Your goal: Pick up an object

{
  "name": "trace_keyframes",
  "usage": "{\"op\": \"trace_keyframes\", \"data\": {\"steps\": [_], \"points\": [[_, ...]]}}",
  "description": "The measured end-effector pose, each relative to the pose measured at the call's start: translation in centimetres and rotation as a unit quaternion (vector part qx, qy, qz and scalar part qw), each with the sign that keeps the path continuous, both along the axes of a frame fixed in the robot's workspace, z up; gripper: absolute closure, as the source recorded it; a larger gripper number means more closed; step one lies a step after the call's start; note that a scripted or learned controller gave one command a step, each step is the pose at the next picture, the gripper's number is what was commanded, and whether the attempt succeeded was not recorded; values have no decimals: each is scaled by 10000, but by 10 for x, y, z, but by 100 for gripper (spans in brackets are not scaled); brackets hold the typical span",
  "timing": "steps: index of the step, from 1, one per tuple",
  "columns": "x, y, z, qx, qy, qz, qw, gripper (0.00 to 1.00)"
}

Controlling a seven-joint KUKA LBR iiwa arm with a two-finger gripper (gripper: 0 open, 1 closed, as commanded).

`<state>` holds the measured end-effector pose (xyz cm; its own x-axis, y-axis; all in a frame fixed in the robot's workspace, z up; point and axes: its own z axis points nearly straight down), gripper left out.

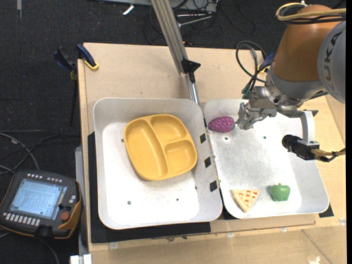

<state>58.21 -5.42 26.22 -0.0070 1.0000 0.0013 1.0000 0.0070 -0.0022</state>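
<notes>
Pick attempt, early stage: nothing lifted.
Jaws [246,120] at 3 o'clock of purple grapes [221,124]; opening indiscernible; grasp pending.

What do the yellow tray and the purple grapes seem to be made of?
Yellow tray: probably moulded plastic, matte to slightly satin; its colour is even and the three compartments have soft rounded ridges. Purple grapes: likely a plastic or rubber toy, since the bumpy surface has one uniform colour with a faint sheen. The view is too coarse to tell hard from soft.
</notes>
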Motion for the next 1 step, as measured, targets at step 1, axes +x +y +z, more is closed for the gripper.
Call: {"op": "trace_keyframes", "data": {"steps": [1], "points": [[-7, 48, -3, 3, -2, 4, 10000, 100]]}}
